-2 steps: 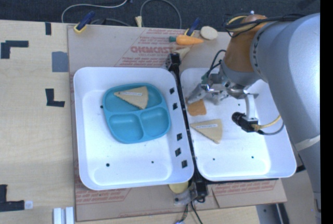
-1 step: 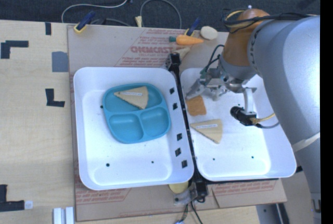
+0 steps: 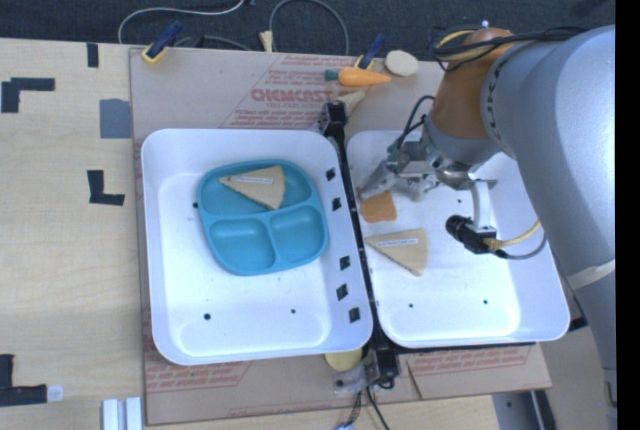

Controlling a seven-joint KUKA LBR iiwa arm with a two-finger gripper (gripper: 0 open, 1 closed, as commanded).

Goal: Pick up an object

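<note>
Pointing lower-right: sandwich wedge (image 3: 401, 249)

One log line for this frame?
gripper: in right bin, over orange-brown piece | nothing seen held | tan wedge: beside | blue tray: left bin, holds wedge

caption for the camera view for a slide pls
KUKA arm's gripper lowered over a brown piece in the right bin; blue plate in the left bin.

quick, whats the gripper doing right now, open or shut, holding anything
gripper: low in the right bin, just above the small brown piece; open or shut cannot be told, and no object is seen between its fingers.
</note>
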